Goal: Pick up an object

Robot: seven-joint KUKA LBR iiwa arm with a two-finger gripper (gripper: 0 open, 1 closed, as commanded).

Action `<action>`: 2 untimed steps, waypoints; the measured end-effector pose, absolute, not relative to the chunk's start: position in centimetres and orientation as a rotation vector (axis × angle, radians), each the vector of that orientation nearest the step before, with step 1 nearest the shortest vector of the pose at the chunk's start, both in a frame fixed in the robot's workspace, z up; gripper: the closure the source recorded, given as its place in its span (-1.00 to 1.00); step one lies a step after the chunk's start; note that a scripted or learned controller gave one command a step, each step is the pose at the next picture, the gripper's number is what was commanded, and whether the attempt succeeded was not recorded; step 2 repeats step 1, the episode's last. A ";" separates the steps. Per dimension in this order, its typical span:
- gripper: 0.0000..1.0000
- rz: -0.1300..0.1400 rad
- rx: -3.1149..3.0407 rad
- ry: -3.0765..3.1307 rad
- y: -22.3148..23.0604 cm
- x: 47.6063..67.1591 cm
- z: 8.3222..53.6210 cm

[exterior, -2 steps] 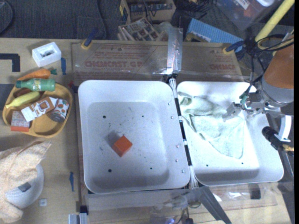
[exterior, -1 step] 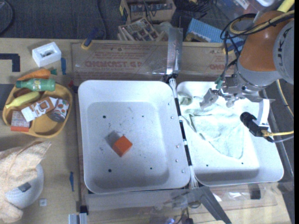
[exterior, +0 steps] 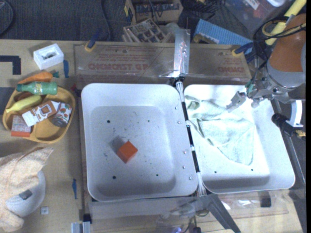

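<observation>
The gripper (exterior: 239, 100) hangs over the right bin (exterior: 282, 178), its fingers' spread impossible to tell, with the cloth (exterior: 228, 135) just below-left and the orange block (exterior: 128, 151) well apart in the left bin (exterior: 97, 101).

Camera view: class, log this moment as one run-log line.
arm: over right bin | gripper: at pale cloth | orange block: left bin, untouched

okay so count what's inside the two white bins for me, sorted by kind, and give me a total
Orange block, in the left bin: 1
Pale cloth, in the right bin: 1
Total: 2
</observation>
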State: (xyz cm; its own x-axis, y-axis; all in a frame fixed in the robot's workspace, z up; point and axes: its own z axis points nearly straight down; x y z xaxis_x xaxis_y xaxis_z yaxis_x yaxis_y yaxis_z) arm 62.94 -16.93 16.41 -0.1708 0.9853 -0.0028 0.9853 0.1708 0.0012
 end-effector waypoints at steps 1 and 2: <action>-1.00 -0.003 1.773 2.591 -9.9 66.8 8.7; -1.00 -0.003 1.773 2.591 -9.9 66.8 8.7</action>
